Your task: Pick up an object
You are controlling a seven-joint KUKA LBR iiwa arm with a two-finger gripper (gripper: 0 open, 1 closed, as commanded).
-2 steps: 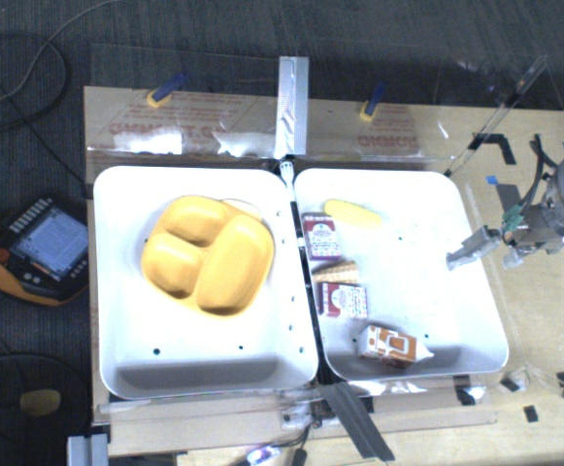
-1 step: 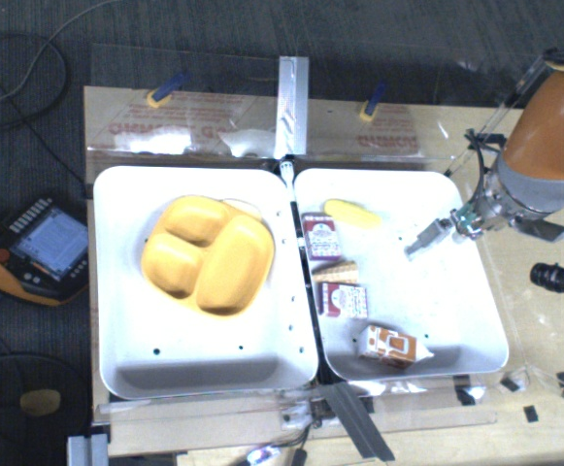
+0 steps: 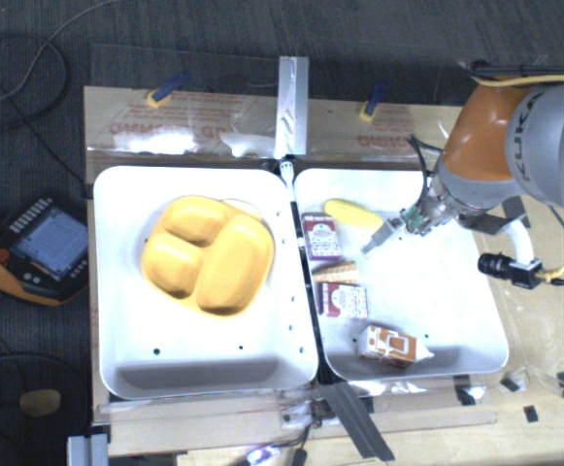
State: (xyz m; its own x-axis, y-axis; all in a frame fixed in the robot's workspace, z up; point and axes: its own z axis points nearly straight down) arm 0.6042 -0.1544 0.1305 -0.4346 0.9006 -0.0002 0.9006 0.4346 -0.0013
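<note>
Near the right bin's (image 3: pixel 456 362) front edge lies a brown carton (image 3: pixel 390 346); the gripper (image 3: pixel 377 241), jaws perhaps narrow, hovers beside the banana (image 3: pixel 352 214), open floor rightward.

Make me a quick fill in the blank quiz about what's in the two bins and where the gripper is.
1. The big yellow sponge lies in the ____ bin.
2. The gripper hangs over the ____ bin, right of the banana.
3. The band above the arm's wrist is ____.
4. The small cartons lie along the right bin's ____ wall.

Missing words: left; right; orange; left
</note>
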